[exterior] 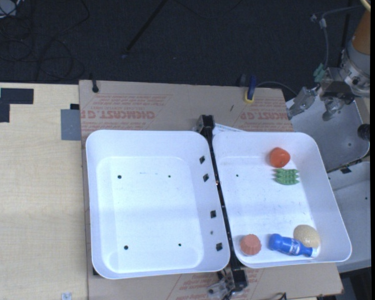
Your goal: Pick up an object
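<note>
Dark room, table with two white bins (328, 186) | right bin: orange ball (279, 157), green toy (287, 177) near far edge; pink ball (250, 244), blue bottle (290, 245), beige egg (306, 235) along near edge | arm (353, 61) beyond right bin's far right corner, likely staged for descent | jaws: cannot tell

1. Lighting's pretty even from overhead, and both white bins (147, 144) come out bright without blowing out completely.
2. The top strip past the bench is really dark, and the cables up there barely read against it.
3. Shadows are soft. There's a faint grey gradient along the inner walls of the bins and small smudges under the objects (nothing hard-edged).
4. The whole frame is a bit soft and grainy. The print on the cardboard sheet (175, 102) is fuzzy but still legible.
5. The gripper (322, 102) looks slightly smeared at the upper right.
</note>
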Robot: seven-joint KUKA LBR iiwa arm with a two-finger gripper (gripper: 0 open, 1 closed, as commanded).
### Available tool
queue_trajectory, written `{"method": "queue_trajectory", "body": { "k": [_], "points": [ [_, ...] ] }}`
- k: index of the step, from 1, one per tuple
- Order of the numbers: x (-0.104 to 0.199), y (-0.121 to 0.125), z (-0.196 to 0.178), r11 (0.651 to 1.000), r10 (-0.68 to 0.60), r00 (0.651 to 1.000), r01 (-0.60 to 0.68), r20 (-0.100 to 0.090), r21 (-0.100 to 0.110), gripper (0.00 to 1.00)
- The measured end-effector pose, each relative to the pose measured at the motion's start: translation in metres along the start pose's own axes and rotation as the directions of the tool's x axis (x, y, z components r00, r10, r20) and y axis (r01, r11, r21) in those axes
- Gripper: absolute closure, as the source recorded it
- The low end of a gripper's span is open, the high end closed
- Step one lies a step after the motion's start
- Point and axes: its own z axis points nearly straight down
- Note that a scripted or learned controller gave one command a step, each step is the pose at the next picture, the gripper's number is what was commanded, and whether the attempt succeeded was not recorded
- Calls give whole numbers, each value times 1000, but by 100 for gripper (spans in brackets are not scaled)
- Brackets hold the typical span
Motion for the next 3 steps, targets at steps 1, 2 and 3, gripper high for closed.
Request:
{"method": "queue_trajectory", "body": {
  "k": [1, 2, 3],
  "points": [
    [-55, 0, -55, 1000, 6, 1000, -6, 0, 5, 0],
    [-52, 1, -160, 1000, 0, 1000, 0, -1, 0, 0],
    [-51, 2, -190, 1000, -2, 1000, 2, -3, 8, 0]
  ]
}}
